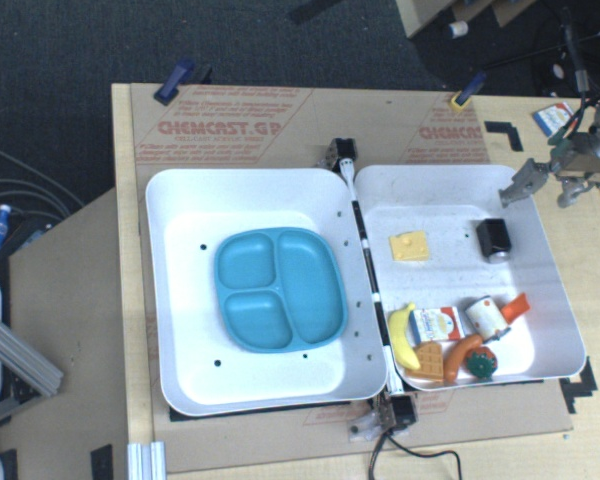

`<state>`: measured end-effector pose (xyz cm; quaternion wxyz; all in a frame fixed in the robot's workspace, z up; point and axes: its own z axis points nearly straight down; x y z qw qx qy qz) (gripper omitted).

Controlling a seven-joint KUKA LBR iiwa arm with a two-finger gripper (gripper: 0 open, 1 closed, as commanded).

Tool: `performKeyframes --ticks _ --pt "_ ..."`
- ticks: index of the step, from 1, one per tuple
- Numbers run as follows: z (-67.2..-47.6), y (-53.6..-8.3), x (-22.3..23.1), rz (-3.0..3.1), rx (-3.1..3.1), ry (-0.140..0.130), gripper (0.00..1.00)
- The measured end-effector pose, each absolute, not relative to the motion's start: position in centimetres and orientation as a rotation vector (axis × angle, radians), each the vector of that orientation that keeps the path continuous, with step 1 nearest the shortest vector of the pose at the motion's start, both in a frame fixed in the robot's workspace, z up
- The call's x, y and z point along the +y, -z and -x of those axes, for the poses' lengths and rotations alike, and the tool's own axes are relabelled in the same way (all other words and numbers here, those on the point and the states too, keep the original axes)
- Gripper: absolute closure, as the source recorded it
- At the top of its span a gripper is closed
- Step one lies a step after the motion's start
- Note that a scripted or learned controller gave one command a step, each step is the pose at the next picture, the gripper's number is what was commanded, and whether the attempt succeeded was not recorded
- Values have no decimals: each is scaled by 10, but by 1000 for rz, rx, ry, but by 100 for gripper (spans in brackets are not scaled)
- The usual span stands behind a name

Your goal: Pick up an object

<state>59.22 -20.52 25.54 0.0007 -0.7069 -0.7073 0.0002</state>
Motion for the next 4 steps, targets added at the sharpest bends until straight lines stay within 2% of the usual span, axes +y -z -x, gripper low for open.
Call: performKeyframes --ticks 1,2,3,4 --pt "-635 -188 -224 2220 -2222 -1 0" --pt "-667 -83 -214 2199 -2212 10 0" --pt "-668 -95 -218 2210 -2226 3 100" --pt "-661 -194 -224 2224 -2225 2 100"
